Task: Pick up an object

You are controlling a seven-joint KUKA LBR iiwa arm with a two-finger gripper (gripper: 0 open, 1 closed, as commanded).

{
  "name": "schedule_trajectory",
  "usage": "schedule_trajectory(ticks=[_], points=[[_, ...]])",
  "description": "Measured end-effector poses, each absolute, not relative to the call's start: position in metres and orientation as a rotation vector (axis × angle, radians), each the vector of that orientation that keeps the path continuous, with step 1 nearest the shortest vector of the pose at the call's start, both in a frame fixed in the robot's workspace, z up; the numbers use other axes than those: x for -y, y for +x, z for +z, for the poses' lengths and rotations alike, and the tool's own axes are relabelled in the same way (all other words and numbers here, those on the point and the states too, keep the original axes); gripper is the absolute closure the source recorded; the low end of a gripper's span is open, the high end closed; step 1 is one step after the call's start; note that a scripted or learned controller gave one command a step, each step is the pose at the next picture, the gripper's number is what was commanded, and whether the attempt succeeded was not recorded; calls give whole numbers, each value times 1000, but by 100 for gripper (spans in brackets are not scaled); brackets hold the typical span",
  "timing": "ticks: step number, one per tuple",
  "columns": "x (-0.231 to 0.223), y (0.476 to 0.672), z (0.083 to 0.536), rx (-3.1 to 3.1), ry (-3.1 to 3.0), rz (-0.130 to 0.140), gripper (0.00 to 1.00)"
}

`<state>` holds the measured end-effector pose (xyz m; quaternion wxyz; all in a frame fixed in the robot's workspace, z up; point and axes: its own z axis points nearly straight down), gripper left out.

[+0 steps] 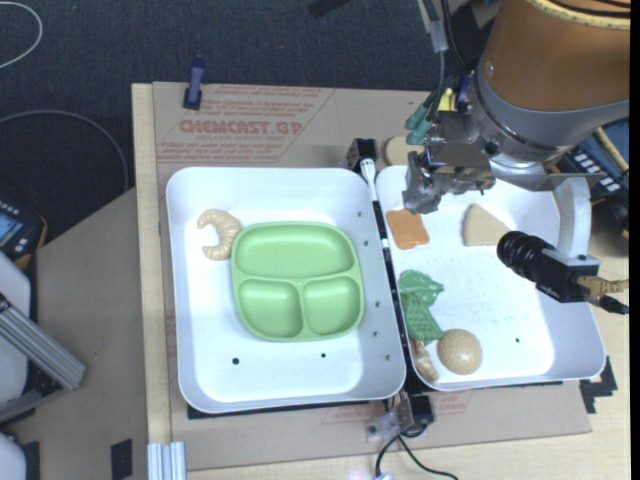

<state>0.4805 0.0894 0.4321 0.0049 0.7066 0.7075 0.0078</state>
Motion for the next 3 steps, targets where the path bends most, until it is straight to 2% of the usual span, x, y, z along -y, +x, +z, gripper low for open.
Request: schedule_trajectory(ticks=[1,2,3], points=[[-81,511,283,-2223,2231,-20,100],[-109,493,397,-2223,2213,15,100],[-101,479,482,-2218,2216,17,100]])
